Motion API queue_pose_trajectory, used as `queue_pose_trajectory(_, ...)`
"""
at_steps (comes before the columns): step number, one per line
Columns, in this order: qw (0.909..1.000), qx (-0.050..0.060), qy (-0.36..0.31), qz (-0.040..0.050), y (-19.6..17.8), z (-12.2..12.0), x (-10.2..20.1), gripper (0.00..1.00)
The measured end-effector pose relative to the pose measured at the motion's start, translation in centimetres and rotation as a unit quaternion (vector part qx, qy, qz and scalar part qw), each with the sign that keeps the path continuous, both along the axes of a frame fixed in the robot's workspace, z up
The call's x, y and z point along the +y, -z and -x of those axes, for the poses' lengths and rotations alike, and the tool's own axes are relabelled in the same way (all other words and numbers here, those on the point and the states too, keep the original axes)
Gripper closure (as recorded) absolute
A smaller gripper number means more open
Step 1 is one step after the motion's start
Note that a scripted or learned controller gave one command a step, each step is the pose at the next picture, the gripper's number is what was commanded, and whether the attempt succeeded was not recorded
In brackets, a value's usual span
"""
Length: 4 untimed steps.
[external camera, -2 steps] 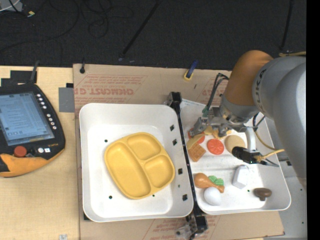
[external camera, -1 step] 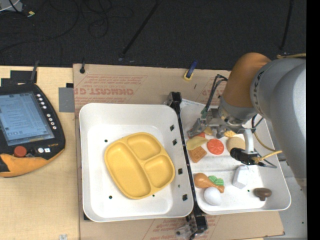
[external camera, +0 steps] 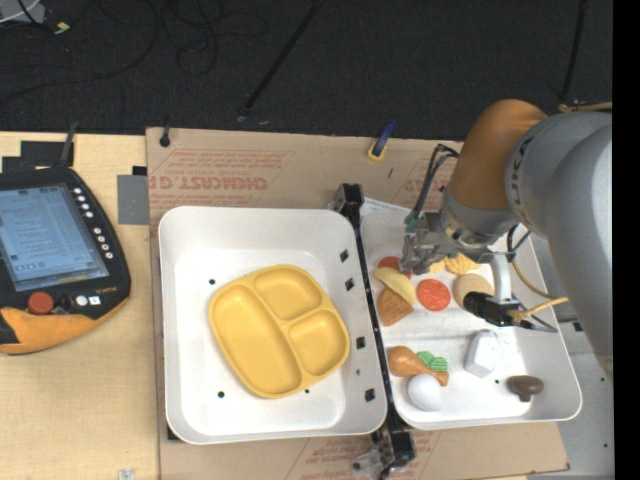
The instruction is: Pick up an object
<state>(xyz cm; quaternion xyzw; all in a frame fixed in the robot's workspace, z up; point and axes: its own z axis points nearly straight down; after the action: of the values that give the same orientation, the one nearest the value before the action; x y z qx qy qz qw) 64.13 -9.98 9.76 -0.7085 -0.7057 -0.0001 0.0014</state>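
Note:
The right bin (external camera: 560,398) holds several toy foods. A pale yellow wedge (external camera: 397,284) lies on an orange waffle piece (external camera: 393,309), with a red slice (external camera: 432,295) beside them. A small red piece (external camera: 388,264) sits at the bin's left wall. My gripper (external camera: 418,256) is low over the bin's far left part, just above the wedge and close to a yellow crinkled piece (external camera: 461,264). Nothing can be seen held in it.
Nearer the front lie a brown drumstick (external camera: 404,360), a green piece (external camera: 434,361), a white egg (external camera: 424,392), a white block (external camera: 481,353) and a brown piece (external camera: 523,386). The left bin (external camera: 190,238) bears a yellow divided plate (external camera: 278,326). A control tablet (external camera: 55,258) lies far left.

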Motion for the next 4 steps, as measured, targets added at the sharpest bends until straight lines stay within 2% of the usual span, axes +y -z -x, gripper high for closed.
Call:
queue_pose_trajectory(2, 1.0, -0.002, -0.002, 0.0013, -12.5, -0.6, -0.4, 1.0)
queue_pose_trajectory(3, 1.0, 0.0, -0.003, 0.0008, -12.8, -0.6, -0.4, 1.0)
queue_pose_trajectory(4, 1.0, 0.002, -0.003, -0.0001, -13.5, 2.6, 4.0, 1.0)
